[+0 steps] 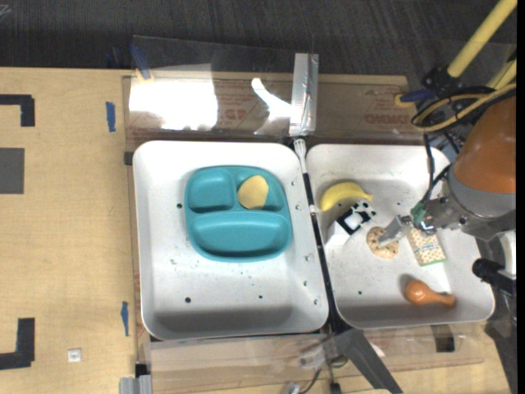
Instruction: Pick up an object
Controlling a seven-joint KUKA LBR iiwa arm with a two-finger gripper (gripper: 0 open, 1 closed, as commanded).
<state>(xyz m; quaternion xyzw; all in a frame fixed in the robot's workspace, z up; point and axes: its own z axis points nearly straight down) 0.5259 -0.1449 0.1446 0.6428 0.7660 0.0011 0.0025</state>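
Note:
The right bin [361, 156] holds a yellow banana [343, 194], a small black-and-white block [357, 218], a round speckled cookie [381, 243], a pale cracker-like packet [428, 249] and an orange drumstick-shaped toy [422, 292]. My gripper [408, 224] hangs low over this bin, between the cookie and the packet, right at the cookie's upper right edge. The grey wrist and its orange band [492, 158] rise to the right of it. I see nothing lifted off the bin floor.
The left bin [164, 220] holds a teal divided plate [238, 236] with a yellow round piece [253, 191] in its upper right compartment. A metal divider [316, 245] separates the bins. Cables [459, 105] and a yellow pole [484, 27] lie behind the right bin.

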